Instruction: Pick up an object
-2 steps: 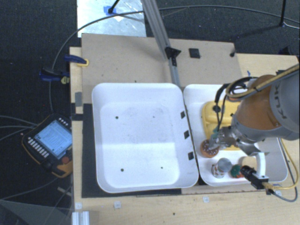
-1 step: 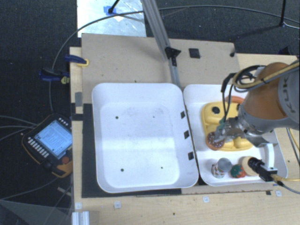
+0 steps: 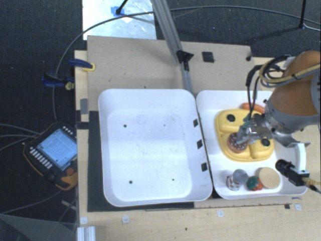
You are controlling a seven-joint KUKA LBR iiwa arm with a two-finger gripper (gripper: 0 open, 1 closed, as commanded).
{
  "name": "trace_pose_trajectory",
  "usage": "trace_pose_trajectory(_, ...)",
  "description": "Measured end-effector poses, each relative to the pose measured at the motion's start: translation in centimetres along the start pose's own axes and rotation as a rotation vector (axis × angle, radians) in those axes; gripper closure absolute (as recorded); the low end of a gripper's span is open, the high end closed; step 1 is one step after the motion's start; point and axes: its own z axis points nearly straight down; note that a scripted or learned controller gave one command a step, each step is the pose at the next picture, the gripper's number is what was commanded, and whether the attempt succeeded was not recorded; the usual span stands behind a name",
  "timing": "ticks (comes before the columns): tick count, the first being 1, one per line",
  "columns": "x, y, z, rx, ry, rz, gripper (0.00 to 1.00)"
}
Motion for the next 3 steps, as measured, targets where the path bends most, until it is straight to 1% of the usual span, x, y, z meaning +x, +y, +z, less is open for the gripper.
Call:
trace_pose_trajectory(1,4.8,3.6,-0.6,0.002,0.002,-0.005,1.00)
trace_pose_trajectory(2,8.7,5.9,-1.2,0.003,0.003,-0.005,1.00)
trace_pose_trajectory(3,14.0,8.6,-0.7,0.003,0.004,-0.006,1.00)
